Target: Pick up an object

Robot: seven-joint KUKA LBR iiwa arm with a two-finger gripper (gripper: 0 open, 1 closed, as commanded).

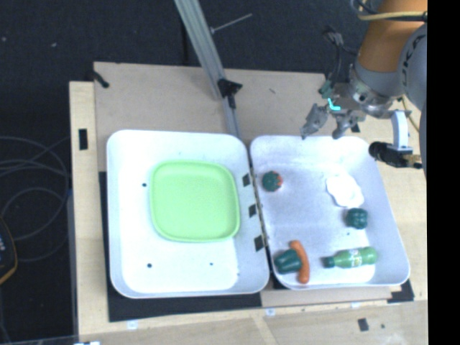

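My gripper (325, 126) hangs over the far rim of the right bin (302, 207), open, with nothing between its fingers. Below it in that bin lie a white crumpled thing (344, 188), a small dark teal block (356, 218), a green bottle (351, 258) on its side, an orange carrot-like stick (300, 260) with a green piece (285, 262) against it, and a small green and orange round thing (271, 182) near the left wall. The white thing is the nearest to my fingers, well apart from them.
The left bin (129, 192) holds a light green square plate (194, 200). A grey metal pole (203, 45) slants down from the top to the divide between the bins. The bench's bare wood (158, 92) lies behind both bins.
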